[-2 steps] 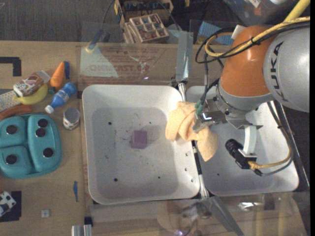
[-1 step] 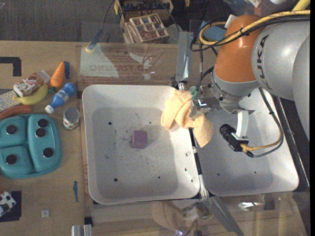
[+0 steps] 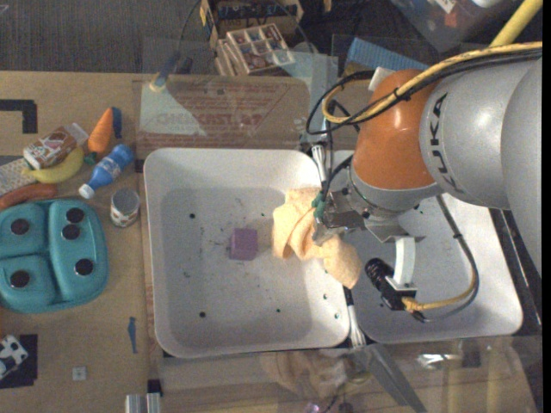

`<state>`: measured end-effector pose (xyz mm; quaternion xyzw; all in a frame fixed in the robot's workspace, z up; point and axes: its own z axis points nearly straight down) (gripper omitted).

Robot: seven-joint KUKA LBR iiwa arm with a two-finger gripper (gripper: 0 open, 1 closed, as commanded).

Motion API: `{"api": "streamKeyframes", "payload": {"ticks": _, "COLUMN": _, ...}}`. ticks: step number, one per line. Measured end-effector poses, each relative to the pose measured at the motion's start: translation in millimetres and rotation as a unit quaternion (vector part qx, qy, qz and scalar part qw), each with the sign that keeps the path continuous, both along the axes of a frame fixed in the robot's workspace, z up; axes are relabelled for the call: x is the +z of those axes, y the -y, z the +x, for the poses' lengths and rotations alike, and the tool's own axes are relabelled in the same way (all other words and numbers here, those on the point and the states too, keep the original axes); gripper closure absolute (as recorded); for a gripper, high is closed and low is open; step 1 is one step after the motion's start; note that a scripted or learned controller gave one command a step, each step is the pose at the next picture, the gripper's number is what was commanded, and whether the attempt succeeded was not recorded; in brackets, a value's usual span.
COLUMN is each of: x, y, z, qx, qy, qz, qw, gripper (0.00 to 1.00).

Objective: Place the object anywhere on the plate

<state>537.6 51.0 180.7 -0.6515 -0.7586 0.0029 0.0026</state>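
While the end effector sits at the yellow cloth on the left bin's right edge, its finger state cannot be told; a loose fold could slip free.

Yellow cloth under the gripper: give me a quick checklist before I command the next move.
1. Gripper over the yellow cloth: ok, it sits at the cloth's right part.
2. Cloth actually held: cannot tell, the wrist hides the contact.
3. Cloth clear of the bin walls: not ok, it drapes from the left bin across the divide towards the right bin.
4. Purple block clear of the cloth: ok, bare bin floor lies between them.
5. Drop spot confirmed: cannot tell, the arm covers much of the right bin.
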Motion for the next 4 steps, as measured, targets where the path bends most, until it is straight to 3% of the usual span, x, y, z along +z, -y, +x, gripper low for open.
{"api": "streamKeyframes", "payload": {"ticks": 1, "x": 47, "y": 61, "z": 49, "qx": -0.031, "qy": 0.002, "qz": -0.0005, "qw": 0.9995, "gripper": 1.0}}
{"api": "streamKeyframes", "payload": {"ticks": 2, "x": 0, "y": -20, "z": 33, "qx": -0.002, "qy": 0.0, "qz": -0.0002, "qw": 1.0, "gripper": 1.0}}
{"api": "streamKeyframes", "payload": {"ticks": 3, "x": 3, "y": 10, "z": 83, "qx": -0.184, "qy": 0.002, "qz": -0.0018, "qw": 0.9829, "gripper": 1.0}}
{"api": "streamKeyframes", "payload": {"ticks": 4, "x": 12, "y": 57, "z": 129, "qx": -0.224, "qy": 0.001, "qz": -0.0019, "qw": 0.9745, "gripper": 1.0}}
